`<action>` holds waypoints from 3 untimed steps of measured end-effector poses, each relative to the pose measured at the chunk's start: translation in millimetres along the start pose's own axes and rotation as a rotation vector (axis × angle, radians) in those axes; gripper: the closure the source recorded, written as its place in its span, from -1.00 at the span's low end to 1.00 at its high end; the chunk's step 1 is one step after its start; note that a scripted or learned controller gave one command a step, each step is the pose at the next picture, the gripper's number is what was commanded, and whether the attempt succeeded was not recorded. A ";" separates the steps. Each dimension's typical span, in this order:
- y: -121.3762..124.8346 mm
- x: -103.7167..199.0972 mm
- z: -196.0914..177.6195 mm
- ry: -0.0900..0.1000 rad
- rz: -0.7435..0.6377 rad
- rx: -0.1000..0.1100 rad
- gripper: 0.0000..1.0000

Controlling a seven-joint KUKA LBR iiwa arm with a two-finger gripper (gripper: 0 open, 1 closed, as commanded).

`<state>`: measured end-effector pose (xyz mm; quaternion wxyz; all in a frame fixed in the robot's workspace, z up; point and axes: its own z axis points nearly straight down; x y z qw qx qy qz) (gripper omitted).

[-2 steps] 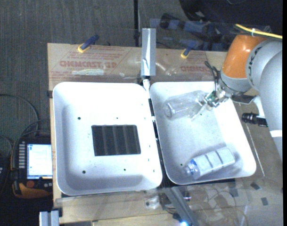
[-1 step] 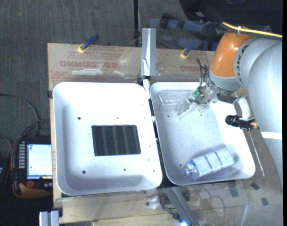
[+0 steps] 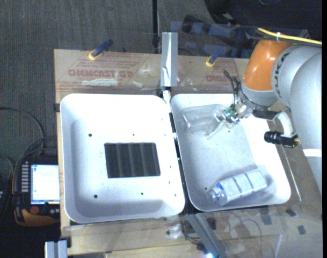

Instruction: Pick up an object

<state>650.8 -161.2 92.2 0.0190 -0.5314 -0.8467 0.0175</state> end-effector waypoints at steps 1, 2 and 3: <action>-9.4 -20.7 2.2 -0.004 -0.180 -0.026 -1.00; 15.2 24.6 -40.0 -0.028 0.115 -0.015 -1.00; -19.5 29.4 -71.5 -0.014 0.132 -0.050 -1.00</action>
